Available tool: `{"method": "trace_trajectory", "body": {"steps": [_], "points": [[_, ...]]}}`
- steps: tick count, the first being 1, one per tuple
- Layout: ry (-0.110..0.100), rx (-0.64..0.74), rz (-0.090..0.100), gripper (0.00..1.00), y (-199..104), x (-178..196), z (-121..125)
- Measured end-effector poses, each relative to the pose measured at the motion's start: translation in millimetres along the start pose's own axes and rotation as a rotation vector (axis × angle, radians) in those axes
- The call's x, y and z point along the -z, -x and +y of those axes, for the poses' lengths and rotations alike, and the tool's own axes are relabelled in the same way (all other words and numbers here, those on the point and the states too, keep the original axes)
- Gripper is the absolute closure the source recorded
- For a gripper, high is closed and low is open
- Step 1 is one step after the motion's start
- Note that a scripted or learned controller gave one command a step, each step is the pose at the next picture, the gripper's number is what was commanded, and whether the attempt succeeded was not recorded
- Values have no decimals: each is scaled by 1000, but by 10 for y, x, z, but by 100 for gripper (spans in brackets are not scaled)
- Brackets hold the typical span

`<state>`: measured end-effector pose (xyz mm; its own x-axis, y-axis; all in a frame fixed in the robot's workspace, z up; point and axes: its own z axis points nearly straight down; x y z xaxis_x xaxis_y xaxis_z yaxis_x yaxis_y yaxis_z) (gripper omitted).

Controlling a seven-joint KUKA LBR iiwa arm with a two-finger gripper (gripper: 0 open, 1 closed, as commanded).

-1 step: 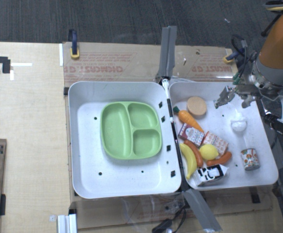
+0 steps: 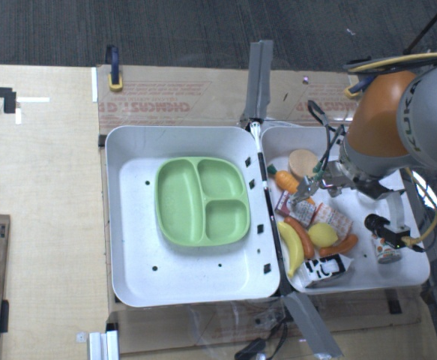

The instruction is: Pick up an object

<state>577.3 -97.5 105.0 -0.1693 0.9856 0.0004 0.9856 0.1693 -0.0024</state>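
Note:
My gripper point(image 2: 305, 191) hangs low over the left part of the right bin point(image 2: 413, 276), on the end of the grey arm with its orange band point(image 2: 379, 122). Just beside it to the left lies an orange carrot point(image 2: 285, 180). Beneath and below it is a clear red-printed snack packet point(image 2: 319, 214). A tan round disc point(image 2: 303, 161) sits behind the gripper. Further forward lie a yellow banana point(image 2: 291, 247), a yellow lemon point(image 2: 322, 235), an orange-red sausage point(image 2: 300, 238) and a black-and-white box point(image 2: 324, 268). I see nothing lifted.
The left bin point(image 2: 128, 223) holds a green divided plate point(image 2: 202, 201). A small bottle with a dark cap point(image 2: 387, 242) stands at the right bin's right side. A grey post point(image 2: 259, 81) rises behind the wall between the bins.

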Motion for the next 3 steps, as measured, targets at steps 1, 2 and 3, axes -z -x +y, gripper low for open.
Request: {"method": "trace_trajectory", "body": {"steps": [1, 2, 3], "points": [[2, 107, -1, 0, -321, 868, 360], [0, 45, -1, 0, 96, 226, 46], [4, 222, -3, 0, 142, -118, 384]]}}
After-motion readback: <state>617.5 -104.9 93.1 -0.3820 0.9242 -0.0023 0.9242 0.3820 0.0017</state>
